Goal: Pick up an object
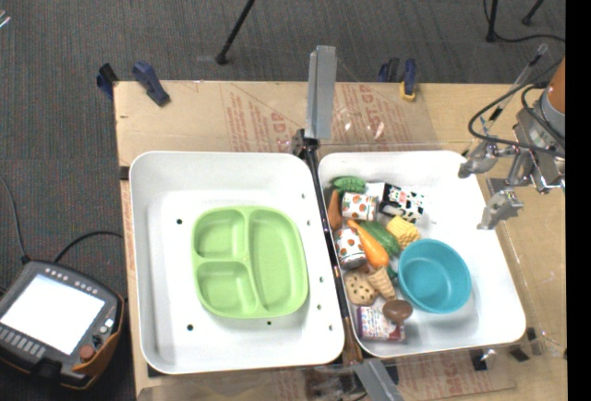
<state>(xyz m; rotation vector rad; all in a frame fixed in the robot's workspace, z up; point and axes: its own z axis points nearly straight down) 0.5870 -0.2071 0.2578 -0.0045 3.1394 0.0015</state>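
The right bin [499, 297] holds a heap of toy food along its left side: an orange carrot [373, 248], yellow corn [402, 229], a cow-print carton [404, 200], small cans [358, 205], a cookie [361, 288] and a pink packet [374, 323]. Beside them stands a blue bowl [434, 276]. My gripper [482, 190] hangs over the bin's upper right corner, above and to the right of the bowl. It is open with nothing between its fingers.
A green divided plate [249, 262] lies in the left bin [148, 205]. A grey post [321, 99] stands at the back between the bins. Clamps sit on the cardboard's far edge. A teach pendant [55, 321] rests on the floor at lower left.
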